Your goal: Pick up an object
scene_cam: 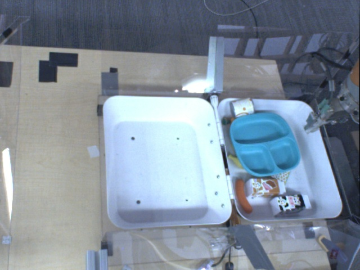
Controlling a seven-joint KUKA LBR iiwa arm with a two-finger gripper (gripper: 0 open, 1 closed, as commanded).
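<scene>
White plastic makes up both shallow bins on the pale wooden bench, seen from the fixed camera above. The left bin (pixel 160 159) has a bare floor with a few small dark dots. The right bin (pixel 320 173) holds everything that could be picked: a blue divided tray (pixel 264 143) tilted across its middle, a small round container (pixel 242 107) at the far edge just beyond the tray, an orange-red sausage-shaped piece (pixel 242 194) near the front left corner, a small printed carton (pixel 264 187) just beside it, and a black-and-white patterned carton (pixel 289 203) lying along the front wall.

The gripper (pixel 318 120) hangs at the right edge of the right bin, over its rim and well apart from the tray; nothing is between its fingers, and whether they are apart or together I cannot tell at this size.

My judgement is that the task is at the approach step, with no object reached. The next move calls for choosing a target, carrying the gripper inward over it and lowering. The small cartons at the front look easier to clamp than the broad tray
</scene>
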